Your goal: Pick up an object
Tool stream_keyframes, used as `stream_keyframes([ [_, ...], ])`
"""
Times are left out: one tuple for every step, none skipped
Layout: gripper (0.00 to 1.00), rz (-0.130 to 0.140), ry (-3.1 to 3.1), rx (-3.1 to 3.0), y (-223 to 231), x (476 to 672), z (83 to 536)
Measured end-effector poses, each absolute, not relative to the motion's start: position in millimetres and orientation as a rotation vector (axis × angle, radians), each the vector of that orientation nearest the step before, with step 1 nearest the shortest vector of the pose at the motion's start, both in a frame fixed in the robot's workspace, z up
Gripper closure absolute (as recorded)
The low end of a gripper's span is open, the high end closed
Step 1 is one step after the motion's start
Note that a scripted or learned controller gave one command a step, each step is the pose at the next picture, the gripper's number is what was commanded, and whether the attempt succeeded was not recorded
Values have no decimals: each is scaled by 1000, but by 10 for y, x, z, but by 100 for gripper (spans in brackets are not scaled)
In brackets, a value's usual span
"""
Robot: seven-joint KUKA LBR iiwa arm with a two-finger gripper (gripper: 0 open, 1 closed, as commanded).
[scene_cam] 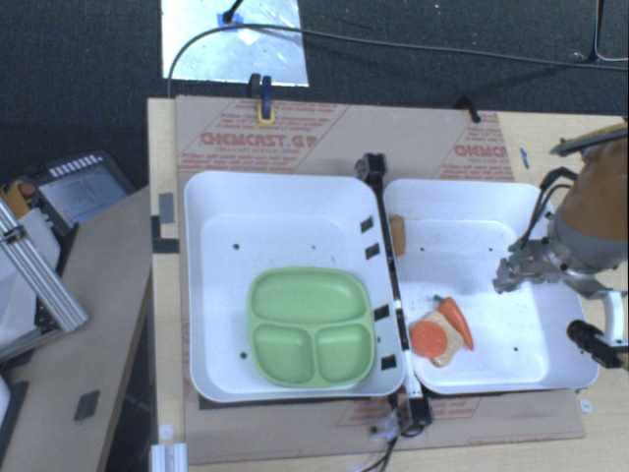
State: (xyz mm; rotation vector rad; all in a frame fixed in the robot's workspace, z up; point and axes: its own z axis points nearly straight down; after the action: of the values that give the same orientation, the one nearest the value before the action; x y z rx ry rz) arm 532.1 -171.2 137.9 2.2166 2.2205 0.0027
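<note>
In the right bin [472, 205] lie an orange carrot [455, 321], a round red-orange tomato-like piece [428, 337] and a tan piece [447, 347] under them, all near the bin's front left corner. A small brown block [397, 234] rests against the left wall of that bin. My gripper [510, 275] hangs over the right part of the right bin, about a hand's width to the right of and slightly behind the carrot. Nothing shows between its tips.
A green divided plate [310, 324] lies in the left bin [285, 200]. The arm's orange band [600, 200] and grey wrist reach over the right bin's right rim. Black clips [373, 168] sit along the wall between the bins. Cardboard lies under both.
</note>
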Motion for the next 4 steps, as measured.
stream_keyframes([
  [100, 4, 2221, 2213, -1726, 5316, 1816],
  [100, 6, 2221, 2212, -1731, 5335, 2358],
  [100, 4, 2231, 2212, -1215, 5315, 2247],
  [100, 4, 2233, 2211, -712, 5287, 2157],
])
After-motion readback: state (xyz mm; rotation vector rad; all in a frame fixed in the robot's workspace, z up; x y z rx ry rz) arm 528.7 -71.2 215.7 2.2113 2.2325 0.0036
